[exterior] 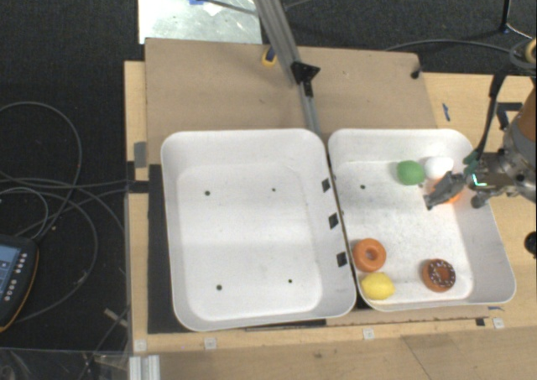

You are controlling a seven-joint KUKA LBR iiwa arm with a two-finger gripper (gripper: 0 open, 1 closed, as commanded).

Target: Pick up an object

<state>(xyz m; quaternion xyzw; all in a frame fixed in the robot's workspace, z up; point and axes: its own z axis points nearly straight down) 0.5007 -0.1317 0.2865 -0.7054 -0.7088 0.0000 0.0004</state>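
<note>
Orange object point(454, 195) in right bin point(502, 286), just right of green ball point(409, 172), below white ball point(438, 166); mostly hidden, long axis and heading unreadable. Gripper point(440, 194) right at it; fingers apart or clamped, cannot tell. Risk: crowded balls nudged, object squirts away. Orange donut point(369, 254), lemon point(378, 286), chocolate donut point(438, 274) well below green ball.

Even overhead light, soft shadows; bins point(252, 152) near blown-out; img slightly grainy.

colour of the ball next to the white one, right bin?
Green ball, seen in the camera view, touching the white ball.
</note>
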